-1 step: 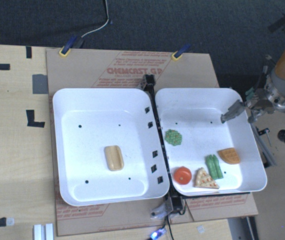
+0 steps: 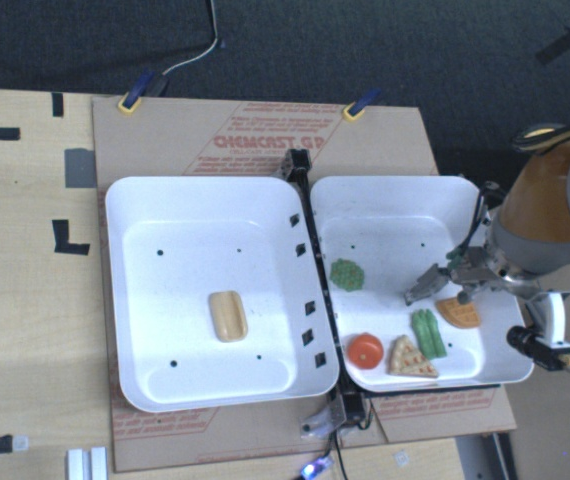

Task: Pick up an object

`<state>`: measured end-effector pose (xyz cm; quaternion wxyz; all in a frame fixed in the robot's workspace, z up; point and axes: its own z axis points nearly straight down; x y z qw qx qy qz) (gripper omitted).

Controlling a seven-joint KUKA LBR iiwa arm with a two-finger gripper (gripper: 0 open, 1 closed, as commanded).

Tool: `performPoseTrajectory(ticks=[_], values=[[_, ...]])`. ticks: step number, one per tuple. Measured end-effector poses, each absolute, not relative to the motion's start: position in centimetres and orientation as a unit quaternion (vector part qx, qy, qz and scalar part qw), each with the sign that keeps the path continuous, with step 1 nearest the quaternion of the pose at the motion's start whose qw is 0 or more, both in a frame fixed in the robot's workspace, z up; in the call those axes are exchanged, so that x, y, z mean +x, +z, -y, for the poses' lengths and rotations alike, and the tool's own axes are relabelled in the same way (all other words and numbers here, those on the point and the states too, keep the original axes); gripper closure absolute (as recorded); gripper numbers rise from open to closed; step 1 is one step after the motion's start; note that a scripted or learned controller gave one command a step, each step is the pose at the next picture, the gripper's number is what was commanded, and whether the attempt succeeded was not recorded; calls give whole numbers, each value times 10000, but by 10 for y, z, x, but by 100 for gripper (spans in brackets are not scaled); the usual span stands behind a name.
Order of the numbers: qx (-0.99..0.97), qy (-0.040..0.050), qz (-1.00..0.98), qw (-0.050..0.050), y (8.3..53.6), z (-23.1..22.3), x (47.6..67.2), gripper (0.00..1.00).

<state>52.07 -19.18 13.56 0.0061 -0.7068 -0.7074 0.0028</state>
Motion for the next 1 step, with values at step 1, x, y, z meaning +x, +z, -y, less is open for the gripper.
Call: performPoseTrajectory(ticks=[1], values=[[-7055,7,7087,10,82,117,501,0]])
